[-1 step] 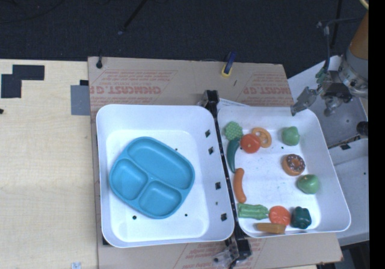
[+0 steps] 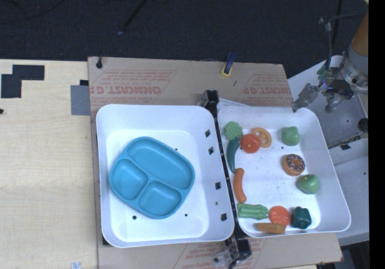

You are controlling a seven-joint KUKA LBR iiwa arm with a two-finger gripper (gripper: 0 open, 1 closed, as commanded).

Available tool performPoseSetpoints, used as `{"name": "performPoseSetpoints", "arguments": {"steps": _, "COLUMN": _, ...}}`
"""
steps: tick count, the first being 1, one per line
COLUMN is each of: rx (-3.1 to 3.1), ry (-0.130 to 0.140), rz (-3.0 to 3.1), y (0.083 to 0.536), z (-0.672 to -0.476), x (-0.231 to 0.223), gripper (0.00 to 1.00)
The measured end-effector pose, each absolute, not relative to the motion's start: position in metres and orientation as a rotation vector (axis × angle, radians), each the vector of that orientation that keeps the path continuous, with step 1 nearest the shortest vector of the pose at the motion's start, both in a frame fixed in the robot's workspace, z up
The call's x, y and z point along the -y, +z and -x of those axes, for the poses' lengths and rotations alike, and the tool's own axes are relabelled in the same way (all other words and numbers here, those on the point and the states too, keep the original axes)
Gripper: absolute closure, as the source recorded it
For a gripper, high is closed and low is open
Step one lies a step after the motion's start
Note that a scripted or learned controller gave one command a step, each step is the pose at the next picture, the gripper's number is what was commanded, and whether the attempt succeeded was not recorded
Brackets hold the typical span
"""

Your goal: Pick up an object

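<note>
Right bin toys left of gripper

The grey arm with its orange band is cut off by the right edge. At the right bin's near rim, a flat orange piece lies partly under a round orange-red toy; possibly a carrot.

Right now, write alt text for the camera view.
Two white bins sit side by side on a bench: the left bin holds a blue divided plate, the right bin a scatter of toy food. The robot's claw hangs above the right bin's far right corner.
</note>
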State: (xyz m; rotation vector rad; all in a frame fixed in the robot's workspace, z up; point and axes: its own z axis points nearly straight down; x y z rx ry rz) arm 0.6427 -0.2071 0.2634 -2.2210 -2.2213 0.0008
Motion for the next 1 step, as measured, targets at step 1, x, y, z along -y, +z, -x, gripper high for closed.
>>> {"name": "performPoseSetpoints", "arguments": {"steps": 1, "rx": 2.219, "ry": 0.006, "rz": 2.214, "y": 0.2000, "z": -0.6443, "x": 0.2024, "gripper": 0.00}}
